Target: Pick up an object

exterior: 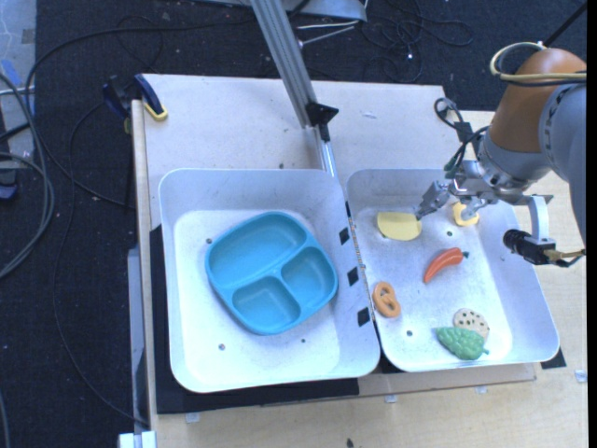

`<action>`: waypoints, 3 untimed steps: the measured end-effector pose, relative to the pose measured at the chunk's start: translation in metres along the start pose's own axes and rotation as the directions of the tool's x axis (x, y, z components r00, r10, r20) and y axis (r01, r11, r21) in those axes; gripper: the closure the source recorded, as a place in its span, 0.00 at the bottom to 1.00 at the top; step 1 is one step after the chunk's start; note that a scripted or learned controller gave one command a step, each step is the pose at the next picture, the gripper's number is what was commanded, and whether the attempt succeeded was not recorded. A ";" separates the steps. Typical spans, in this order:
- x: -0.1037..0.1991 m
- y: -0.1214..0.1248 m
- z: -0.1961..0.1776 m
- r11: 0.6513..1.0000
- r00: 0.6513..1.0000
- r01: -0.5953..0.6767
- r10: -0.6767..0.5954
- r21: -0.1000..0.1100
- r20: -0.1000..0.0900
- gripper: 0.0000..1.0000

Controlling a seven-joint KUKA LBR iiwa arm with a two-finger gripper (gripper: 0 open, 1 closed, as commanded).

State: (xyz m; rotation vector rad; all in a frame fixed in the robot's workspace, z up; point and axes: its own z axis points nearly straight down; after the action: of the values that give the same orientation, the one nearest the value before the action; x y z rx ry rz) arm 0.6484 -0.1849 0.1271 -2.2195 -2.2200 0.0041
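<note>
Looking down at the bench (233, 119), you have two white bins side by side. The left bin (187, 222) carries a blue three-compartment tray (270, 271), tilted a little, sitting near its centre. The right bin (522, 297) holds the small items. The grey arm (550, 119) with its orange band comes in from three o'clock and bends down over the far part of the right bin.

The gripper (438, 197) sits at about twelve o'clock in that bin, its tip just beside the upper right edge of a flat yellow piece (398, 226). You cannot tell from here whether the claw is apart or together, and nothing is seen clamped in it.

At one o'clock, close under the wrist, lies a small yellow object (465, 215). An orange-red carrot-like piece (443, 263) lies slanted near the bin's centre. Toward seven o'clock rests a pretzel (385, 299). At five o'clock, a green leafy item (462, 343) touches a speckled cookie (471, 322) just behind it.
</note>
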 end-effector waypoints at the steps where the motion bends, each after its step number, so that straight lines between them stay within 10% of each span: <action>1: 0.000 0.002 -0.014 1.000 1.000 0.001 -0.001 -0.007 0.002 1.00; 3: -0.010 0.004 -0.121 1.000 1.000 0.002 -0.002 -0.012 0.002 1.00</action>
State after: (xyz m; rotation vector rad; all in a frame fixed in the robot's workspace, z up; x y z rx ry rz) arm 0.6526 -0.1953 0.2483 -2.2249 -2.2290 -0.0065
